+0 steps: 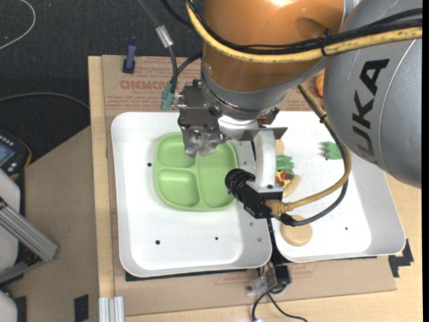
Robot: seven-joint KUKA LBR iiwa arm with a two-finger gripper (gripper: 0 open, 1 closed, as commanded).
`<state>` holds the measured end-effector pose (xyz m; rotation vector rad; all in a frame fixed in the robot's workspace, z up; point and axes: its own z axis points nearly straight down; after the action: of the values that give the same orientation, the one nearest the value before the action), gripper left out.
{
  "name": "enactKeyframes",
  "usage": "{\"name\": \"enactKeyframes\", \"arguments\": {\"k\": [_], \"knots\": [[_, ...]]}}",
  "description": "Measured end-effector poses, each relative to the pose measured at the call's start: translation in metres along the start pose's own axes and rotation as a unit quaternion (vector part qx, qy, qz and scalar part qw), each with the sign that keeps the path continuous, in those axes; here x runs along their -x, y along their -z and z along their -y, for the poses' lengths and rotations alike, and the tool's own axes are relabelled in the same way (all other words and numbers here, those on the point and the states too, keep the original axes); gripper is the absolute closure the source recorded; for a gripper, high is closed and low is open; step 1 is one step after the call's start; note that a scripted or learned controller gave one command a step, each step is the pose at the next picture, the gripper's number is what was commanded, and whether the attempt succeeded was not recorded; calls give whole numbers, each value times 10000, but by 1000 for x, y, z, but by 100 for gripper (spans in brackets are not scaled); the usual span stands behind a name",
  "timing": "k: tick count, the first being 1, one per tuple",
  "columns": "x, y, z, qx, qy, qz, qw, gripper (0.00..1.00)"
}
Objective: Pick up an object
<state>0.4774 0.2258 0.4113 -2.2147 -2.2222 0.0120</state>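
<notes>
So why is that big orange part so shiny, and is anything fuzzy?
In the camera view, lamplight bounces off the rounded orange band, leaving a bright white glare patch near its top. The arm's grey shell sits close to the lens and looks a little soft and oversized. The green divided tray in the left bin looks evenly lit and sharp.
</notes>
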Motion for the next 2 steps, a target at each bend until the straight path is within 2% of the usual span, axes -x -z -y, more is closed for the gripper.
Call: {"name": "enactKeyframes", "arguments": {"k": [1, 2], "knots": [[55, -141, -1, -36, -51, 21, 10000, 100], [18, 62, -2, 141, 6, -61, 9999, 100]]}}
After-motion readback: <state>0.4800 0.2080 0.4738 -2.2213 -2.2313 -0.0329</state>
